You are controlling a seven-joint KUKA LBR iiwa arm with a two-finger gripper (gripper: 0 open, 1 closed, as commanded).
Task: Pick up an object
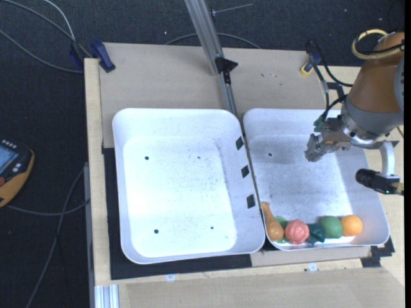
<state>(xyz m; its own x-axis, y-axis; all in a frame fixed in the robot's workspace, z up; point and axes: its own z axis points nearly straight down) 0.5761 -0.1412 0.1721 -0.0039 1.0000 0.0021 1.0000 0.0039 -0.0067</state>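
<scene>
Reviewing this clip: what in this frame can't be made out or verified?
- Gripper: seen from above over the right bin; small and blurred, finger state unreadable, as is its height above the bin floor.
- Dark teal object: largely hidden between the pink ball and green ball; shape unclear.
- Arm: cut off by the right edge.
- Handheld device: cut off by the left edge.

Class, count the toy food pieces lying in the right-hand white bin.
5, all along its near wall: a small orange carrot-shaped piece, a pink round piece, a dark teal piece, a green ball, an orange ball. More may be hidden underneath.
</scene>
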